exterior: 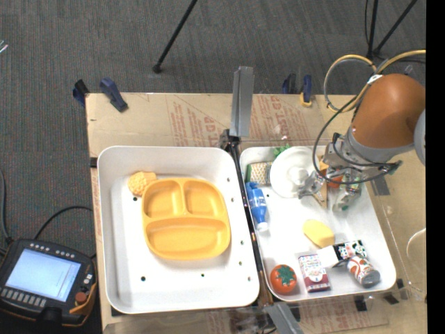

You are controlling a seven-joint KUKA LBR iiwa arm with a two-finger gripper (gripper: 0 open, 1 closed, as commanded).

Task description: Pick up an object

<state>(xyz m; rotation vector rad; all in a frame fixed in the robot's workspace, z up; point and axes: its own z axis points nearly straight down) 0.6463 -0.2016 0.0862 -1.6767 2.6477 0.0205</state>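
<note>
My gripper point(327, 191) hangs low over the back of the right bin point(384, 242), under the orange wrist band point(386, 110). Its fingers point(310, 185) stand apart, so it is open. A small orange-brown thing point(334, 180) shows between them, but I cannot tell whether they touch it. A white bowl point(289, 170) lies just left of the gripper. Nearer the front are a yellow block point(318, 233), a red tomato point(283, 278), a red box point(314, 271) and a can point(362, 270). A blue bottle point(257, 206) lies along the bin's left wall.
The left bin point(118, 256) holds a yellow divided tray point(186, 218) and a waffle-patterned biscuit point(141, 182). A grey post point(242, 110) stands behind the bins. Cables point(334, 96) loop beside the arm. A teach pendant point(45, 278) sits at lower left.
</note>
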